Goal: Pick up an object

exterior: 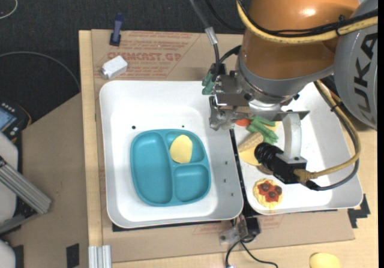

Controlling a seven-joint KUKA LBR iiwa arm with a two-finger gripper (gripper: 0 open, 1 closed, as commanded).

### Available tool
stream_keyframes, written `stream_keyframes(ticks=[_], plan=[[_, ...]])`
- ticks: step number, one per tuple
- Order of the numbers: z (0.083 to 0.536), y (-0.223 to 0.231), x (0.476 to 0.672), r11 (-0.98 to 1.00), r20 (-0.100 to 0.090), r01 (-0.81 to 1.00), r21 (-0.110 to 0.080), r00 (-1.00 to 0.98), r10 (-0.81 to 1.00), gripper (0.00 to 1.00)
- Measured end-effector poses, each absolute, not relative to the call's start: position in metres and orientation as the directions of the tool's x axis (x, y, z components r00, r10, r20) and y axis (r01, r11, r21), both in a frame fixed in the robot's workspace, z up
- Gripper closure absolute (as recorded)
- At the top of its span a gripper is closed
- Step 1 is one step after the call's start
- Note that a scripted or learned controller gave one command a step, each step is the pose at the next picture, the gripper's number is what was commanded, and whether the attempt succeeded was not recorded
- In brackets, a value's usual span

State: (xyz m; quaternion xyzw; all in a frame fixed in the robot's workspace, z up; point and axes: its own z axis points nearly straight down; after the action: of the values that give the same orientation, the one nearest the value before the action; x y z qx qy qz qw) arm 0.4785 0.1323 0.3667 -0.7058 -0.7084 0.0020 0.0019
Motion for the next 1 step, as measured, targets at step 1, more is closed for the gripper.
stream_keyframes(ticks=[1], plan=[[0.5260, 0.1108, 0.4967, 0.000, 0.005, 1.000, 0.022, 0.000, 1.000, 1.00]])
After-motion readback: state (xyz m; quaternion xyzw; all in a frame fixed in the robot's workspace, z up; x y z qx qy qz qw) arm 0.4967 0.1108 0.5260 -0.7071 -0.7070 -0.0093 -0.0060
